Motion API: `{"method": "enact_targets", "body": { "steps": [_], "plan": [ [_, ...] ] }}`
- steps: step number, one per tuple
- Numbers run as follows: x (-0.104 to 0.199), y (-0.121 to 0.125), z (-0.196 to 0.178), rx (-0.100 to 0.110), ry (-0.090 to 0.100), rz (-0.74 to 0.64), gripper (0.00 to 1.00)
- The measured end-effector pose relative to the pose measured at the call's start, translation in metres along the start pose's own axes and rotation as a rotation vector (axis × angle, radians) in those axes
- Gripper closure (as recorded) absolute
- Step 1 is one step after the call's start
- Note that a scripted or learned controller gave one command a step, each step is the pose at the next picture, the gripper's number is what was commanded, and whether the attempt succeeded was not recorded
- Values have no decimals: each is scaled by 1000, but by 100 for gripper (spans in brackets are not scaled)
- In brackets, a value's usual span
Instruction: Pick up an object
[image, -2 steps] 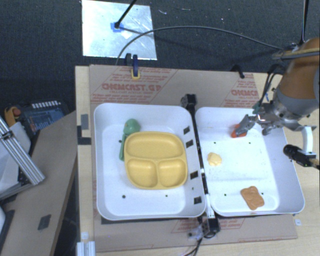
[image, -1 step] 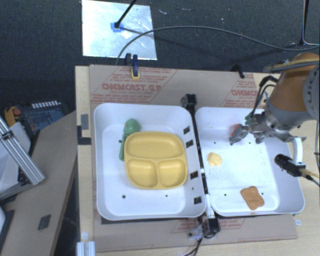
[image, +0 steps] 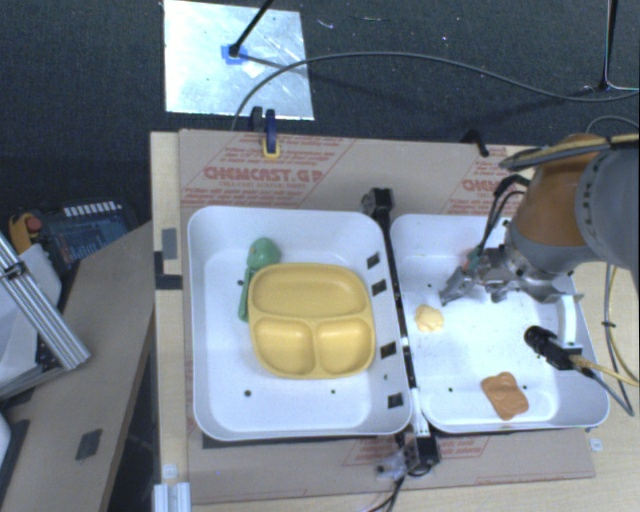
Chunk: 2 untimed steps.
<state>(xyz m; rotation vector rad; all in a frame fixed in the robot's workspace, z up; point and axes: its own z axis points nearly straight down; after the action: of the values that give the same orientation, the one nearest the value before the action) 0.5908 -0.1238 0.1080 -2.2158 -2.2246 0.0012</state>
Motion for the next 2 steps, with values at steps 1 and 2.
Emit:
{"method": "enact_targets", "body": {
  "steps": [1,2],
  "plan": [
    [-1,1,-13,-4,-2,2,100],
    [-3,2,-77,-8,-2,1,100]
  ]
}}
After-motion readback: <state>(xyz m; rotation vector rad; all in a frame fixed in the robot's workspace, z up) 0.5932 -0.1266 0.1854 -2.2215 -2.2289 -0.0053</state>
